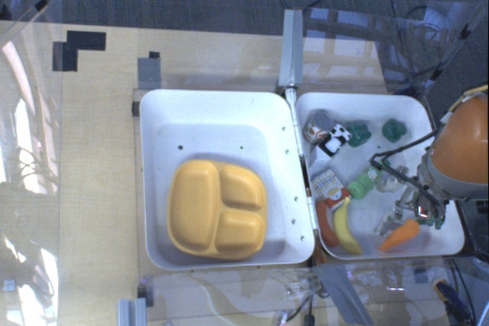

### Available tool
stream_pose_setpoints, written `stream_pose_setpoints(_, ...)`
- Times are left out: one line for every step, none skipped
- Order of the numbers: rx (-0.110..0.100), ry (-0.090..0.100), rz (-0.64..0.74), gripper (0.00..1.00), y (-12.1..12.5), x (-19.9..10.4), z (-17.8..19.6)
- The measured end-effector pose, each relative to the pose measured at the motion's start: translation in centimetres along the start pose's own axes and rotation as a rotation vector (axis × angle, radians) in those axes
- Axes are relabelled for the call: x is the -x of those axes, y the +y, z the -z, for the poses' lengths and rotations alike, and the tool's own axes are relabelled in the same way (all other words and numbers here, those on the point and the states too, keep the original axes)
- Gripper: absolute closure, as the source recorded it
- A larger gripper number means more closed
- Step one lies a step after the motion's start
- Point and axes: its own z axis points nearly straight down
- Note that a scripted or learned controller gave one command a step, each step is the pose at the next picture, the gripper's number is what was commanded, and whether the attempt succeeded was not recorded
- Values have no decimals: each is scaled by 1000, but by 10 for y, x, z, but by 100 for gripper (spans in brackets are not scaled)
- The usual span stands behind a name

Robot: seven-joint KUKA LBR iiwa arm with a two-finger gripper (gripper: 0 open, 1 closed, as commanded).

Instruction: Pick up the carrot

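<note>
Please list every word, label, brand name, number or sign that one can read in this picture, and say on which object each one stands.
No text can be read.
The small packet in the right bin has print, too small and blurred to read.
The black and white item has a pattern, no legible letters.
The yellow tray, carrot and banana show no marking.

I see my arm (463, 151) as a rounded orange dome. Black cables (397, 149) run along it toward a grey metal gripper (409, 211).
</note>
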Motion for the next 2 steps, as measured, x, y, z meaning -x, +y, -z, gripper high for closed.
stream_pose_setpoints(2, -1, 1, 100, 1, 1, 12)
stream_pose_setpoints(3, 10, 206, 100, 45, -16, 107)
